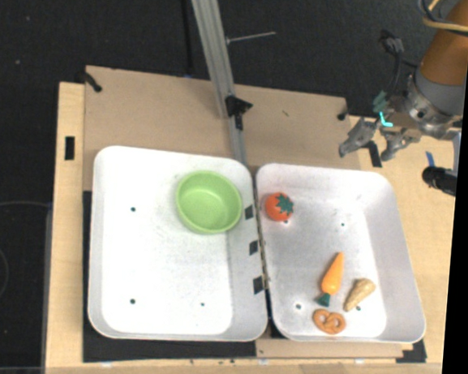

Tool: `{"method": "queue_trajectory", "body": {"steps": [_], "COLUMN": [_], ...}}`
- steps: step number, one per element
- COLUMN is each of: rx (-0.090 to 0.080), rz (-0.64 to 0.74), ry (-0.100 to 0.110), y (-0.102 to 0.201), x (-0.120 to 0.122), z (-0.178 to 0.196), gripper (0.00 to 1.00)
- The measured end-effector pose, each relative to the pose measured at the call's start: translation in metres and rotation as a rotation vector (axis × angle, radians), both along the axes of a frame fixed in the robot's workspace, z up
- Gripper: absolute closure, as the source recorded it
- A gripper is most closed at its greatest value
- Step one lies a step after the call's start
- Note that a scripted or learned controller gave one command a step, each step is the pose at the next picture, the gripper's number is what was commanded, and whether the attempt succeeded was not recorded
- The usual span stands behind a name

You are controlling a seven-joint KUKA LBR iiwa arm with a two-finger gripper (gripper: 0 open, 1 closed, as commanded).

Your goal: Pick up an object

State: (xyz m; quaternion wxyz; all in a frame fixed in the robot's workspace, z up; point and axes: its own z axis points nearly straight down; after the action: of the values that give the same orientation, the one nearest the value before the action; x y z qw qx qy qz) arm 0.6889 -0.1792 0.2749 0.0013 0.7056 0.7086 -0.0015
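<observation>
right bin: tomato (278, 206) far-left | carrot (333, 274) | parsnip (359, 293) | pretzel (329, 321) near edge

Tan bench (143, 109), dark floor (69, 21)

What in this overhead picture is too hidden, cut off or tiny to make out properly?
- Arm: cut off by the camera view's top and right edges above the orange band.
- Beige item beside the carrot: too small to identify.
- Pretzel-shaped item: too small to confirm.
- Green bowl: its underside is hidden.
</observation>
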Motion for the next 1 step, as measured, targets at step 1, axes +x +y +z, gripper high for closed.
{"method": "queue_trajectory", "body": {"steps": [1], "rx": [0.002], "rz": [-0.003], "ry": [0.004], "y": [0.0045], "x": [-0.0092], "z": [-0.0535], "gripper": [0.0]}}
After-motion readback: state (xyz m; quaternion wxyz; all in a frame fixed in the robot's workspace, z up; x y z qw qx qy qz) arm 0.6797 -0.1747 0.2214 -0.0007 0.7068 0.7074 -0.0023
